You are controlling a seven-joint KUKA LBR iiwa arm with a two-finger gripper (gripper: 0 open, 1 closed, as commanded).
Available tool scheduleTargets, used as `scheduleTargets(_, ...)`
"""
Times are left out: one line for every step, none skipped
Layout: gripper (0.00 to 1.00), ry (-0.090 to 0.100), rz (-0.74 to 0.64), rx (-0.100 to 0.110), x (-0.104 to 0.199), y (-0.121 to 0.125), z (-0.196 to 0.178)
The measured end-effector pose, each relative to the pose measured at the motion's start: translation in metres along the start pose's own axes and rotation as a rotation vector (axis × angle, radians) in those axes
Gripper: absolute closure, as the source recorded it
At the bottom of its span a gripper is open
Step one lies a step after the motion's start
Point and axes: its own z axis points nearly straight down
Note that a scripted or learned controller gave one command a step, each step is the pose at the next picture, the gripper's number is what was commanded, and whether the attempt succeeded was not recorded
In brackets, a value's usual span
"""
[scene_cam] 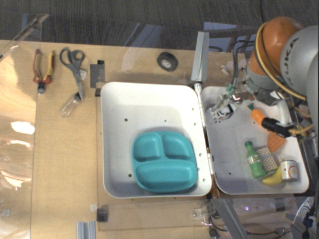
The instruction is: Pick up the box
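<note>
One end effector (223, 108) is seen over the far left part of the right bin (227, 178), just inside its left wall. It is small and cluttered with cables in this view; whether it is open or closed cannot be told, and nothing can be seen held in it. The grey arm (299, 49), with its orange band (274, 39), comes in from the far right of the scene and overhangs the far right corner of that bin.

Contents of the right bin lie toward its right and near side, well apart from the end effector: an orange carrot-like item (258, 116) near the arm, an orange wedge-shaped item (275, 141) nearer, a green bottle (254, 160) lying on its side, a small patterned box (267, 159) just beside the bottle on its right, a yellow banana (272, 179) at the near edge, and a small can (288, 170) at the near right corner.

The left bin (117, 133) holds a teal divided tray (164, 161), set toward its near right.

On the bench (65, 173), left of the bins, lie pliers with red handles (43, 69) and scissors (75, 66). A roll of black tape (167, 61) sits beyond the left bin.
</note>
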Motion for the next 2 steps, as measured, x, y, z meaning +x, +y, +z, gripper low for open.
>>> scheduleTargets(0.0, -0.001, 0.032, -0.003, 0.03, -0.063, -0.031)
scheduleTargets(0.0, -0.001, 0.054, -0.002, 0.014, -0.103, -0.05)
